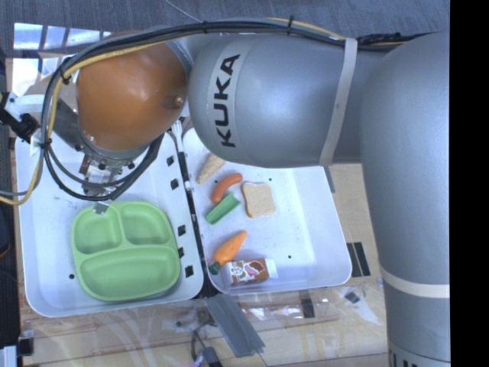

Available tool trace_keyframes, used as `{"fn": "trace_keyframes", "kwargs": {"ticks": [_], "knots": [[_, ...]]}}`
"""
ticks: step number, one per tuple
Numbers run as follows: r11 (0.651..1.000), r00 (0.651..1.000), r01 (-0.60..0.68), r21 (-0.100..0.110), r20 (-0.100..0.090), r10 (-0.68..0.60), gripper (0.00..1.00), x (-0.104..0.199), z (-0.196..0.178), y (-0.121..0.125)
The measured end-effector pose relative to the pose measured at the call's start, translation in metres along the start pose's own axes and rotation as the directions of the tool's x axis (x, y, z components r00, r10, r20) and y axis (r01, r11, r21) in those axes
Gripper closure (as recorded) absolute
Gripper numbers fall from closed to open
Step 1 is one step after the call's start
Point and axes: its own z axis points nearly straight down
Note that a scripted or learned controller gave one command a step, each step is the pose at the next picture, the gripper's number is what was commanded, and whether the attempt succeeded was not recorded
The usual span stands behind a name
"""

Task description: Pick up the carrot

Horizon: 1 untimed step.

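Orange carrot (229, 248) is lying in the right bin (321, 228), untouched. Can't tell what the jaws (99, 193) over the green tray (126, 251) are doing.

I see two white bins side by side on the bench. The left bin (38, 228) holds a green plate (126, 249) with three parts. In the right bin (321, 235) I see a slice of bread (259, 199), a small red sausage (226, 186), a green stick (222, 210), a pale wedge (208, 168) near the wall, and a little box (248, 271) with a picture on it at the front.
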Motion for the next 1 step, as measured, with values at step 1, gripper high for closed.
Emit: {"fn": "trace_keyframes", "kwargs": {"ticks": [1], "knots": [[0.885, 0.885, -0.466, 0.007, -0.003, 0.466, 1.00, 0.0050, -0.0772, 0.0033]]}}
